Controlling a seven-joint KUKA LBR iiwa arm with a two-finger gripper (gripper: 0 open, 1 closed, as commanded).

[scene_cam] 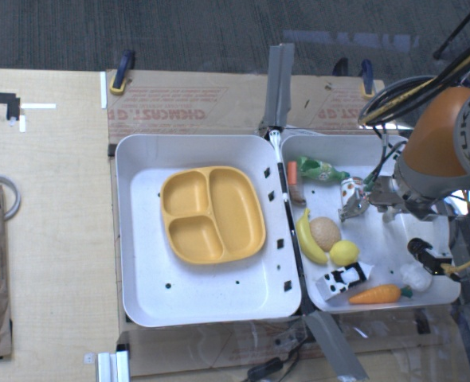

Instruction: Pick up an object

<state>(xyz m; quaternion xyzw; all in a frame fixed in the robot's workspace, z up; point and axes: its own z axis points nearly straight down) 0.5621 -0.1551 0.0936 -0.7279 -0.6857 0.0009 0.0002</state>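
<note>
- The approach step is judged to be in hand: the gripper point(353, 204) is seen low inside the right bin point(394, 146), reaching in from the right, with nothing visibly caught between its fingers.
- Whether those fingers are apart or together cannot be told; they are too small and blurred against the white floor.
- The likely targets are gathered in the right bin's near-left part: a banana point(307, 241), a tan potato-like ball point(325, 231) touching it, and a lemon point(344, 252) just beside both.
- Nearer still, a black-and-white toy cow point(342, 279) and a carrot point(374, 294) are lying by the near wall.
- A green vegetable toy point(321, 168) is resting at the far-left corner.
- The next move is judged to call for a short shift toward the near-left and a clean descent over one item; the tight cluster could be nudged aside rather than grasped.
- The left bin point(139, 237) is occupied by a yellow divided plate point(213, 213).
- Both bins are seated on a cardboard sheet point(187, 102) clamped at the far edge, over a pale wooden bench point(44, 205).
- Dark carpet point(179, 14) is seen beyond the bench.
</note>
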